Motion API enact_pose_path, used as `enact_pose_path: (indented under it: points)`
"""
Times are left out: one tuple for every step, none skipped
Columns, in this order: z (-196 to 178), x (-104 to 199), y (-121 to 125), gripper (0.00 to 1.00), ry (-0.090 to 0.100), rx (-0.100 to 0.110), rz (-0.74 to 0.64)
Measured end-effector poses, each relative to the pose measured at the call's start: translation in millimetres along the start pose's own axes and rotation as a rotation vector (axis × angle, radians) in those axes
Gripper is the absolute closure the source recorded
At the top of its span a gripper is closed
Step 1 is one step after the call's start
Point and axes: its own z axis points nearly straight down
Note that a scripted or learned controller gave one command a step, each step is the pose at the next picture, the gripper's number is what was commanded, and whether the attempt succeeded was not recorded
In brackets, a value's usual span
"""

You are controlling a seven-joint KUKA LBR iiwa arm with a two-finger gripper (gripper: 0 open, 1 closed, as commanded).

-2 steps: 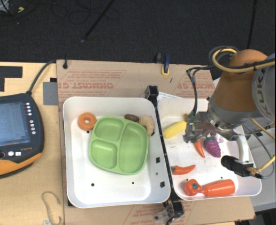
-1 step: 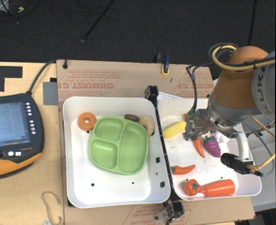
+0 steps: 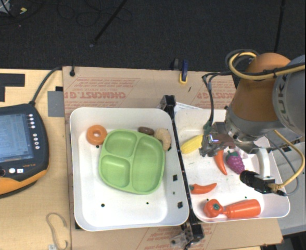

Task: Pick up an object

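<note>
Overhead slanted view of the bench, with two shallow white bins side by side: the left bin (image 3: 85,191) and the right bin (image 3: 278,210). The grey arm (image 3: 262,95), with its orange band, enters from 3 o'clock and hangs over the upper half of the right bin. Its gripper (image 3: 213,145) sits low at the arm's 8 o'clock, just beside a yellow corn-like piece (image 3: 191,144) that lies at the gripper's 9 o'clock; whether the gripper is wide, narrow or closed on anything cannot be told from this view. At the gripper's 5 o'clock lie a small red pepper (image 3: 221,162) and, touching it on the 3 o'clock side, a purple grape cluster (image 3: 236,163). Further toward 6 o'clock rest a red chilli (image 3: 203,188) and, near the bin's bottom edge, an orange carrot (image 3: 240,209) with a red tomato (image 3: 213,208) at its 9 o'clock end. The left bin holds a green divided plate (image 3: 132,161) at its centre, an orange ring (image 3: 96,134) at the plate's 10 o'clock, and a brown piece (image 3: 146,130) and a beige piece (image 3: 164,137) at its 1 o'clock. A teach pendant (image 3: 12,147) lies on the bench at 9 o'clock of the bins.
</note>
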Motion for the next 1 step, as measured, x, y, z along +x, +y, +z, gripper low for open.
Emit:
enact_pose_path:
  points:
    - [-0.8,0.0,-4.1,1.0,0.0,-0.001,0.005]
